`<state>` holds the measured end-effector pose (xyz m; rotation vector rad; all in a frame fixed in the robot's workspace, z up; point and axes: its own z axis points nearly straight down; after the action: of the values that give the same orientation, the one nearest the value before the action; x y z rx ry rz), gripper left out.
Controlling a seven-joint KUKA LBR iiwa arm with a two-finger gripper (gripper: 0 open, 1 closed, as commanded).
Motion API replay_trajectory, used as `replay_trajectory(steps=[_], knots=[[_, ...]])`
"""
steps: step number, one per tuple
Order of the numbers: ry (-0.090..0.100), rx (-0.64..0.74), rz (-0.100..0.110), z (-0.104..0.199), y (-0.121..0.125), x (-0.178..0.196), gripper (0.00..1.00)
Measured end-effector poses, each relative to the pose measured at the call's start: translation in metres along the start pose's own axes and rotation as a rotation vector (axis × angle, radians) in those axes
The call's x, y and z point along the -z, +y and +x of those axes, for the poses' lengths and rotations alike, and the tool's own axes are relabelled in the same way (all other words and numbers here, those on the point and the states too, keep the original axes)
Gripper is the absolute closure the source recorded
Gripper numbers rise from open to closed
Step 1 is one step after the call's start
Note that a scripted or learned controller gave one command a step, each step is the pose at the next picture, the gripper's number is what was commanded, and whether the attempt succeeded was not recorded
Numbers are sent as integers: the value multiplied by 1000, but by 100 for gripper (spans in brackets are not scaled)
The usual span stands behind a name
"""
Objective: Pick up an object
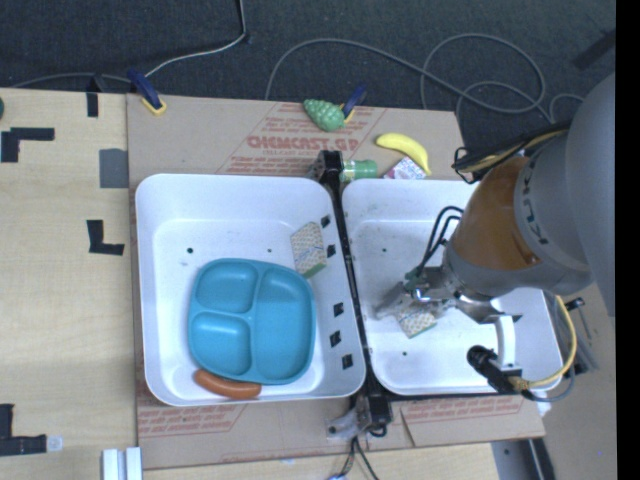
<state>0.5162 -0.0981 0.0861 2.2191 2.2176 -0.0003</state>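
**Desk:** Read it to me left to right. What do you have?

**Caption writer:** On the worktop (60, 268) you have two white bins. The left bin (160, 268) holds one blue divided plate (250, 320), one sausage (228, 385) touching its near edge, and one sponge (310, 247) against the dividing wall. Behind the bins lie one green toy (324, 113) and one banana (403, 151). In the right bin (400, 218) there is one small patterned packet (415, 319), directly below the gripper (425, 293).

**Desk:** Does the gripper have it?

**Caption writer:** You cannot tell; the wrist hides whether it is spread or pinching.

**Desk:** How should you finish the pick?

**Caption writer:** In my judgement, centre over the flat packet, press low to the bin floor, close on an edge, then lift straight and slowly, since thin things probably slip.
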Motion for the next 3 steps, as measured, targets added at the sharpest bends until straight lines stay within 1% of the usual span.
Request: replay_trajectory(steps=[1, 2, 3], knots=[[2, 3, 3, 0, 124, 26, 0], [1, 2, 1, 4, 106, -1, 0], [0, 2, 0, -35, 153, -1, 0]])
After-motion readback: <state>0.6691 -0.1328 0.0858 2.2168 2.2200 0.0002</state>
